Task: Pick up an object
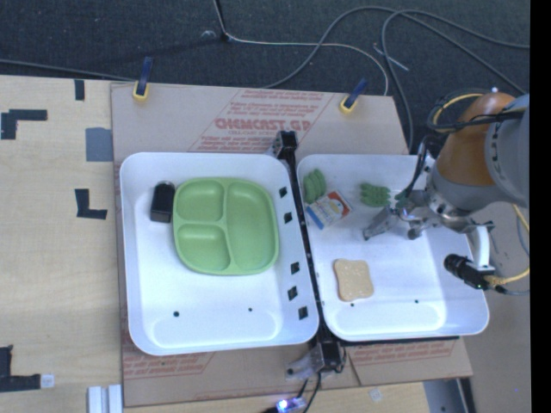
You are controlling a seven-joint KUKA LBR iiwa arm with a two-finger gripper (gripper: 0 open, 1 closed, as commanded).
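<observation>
Gripper (385,224) was low in right bin (413,317), jaws apart, nothing btwn them. Nearest obj: green item (374,194), just beside fingers, on bin floor. Tan slice (353,280) and small packet (328,207) lay untouched. No pick yet; grasp + lift left.

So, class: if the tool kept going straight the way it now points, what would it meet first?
The tool points left across the right bin. First in line looks like the red-and-white packet, though depth is unclear; it may pass over it.
</observation>
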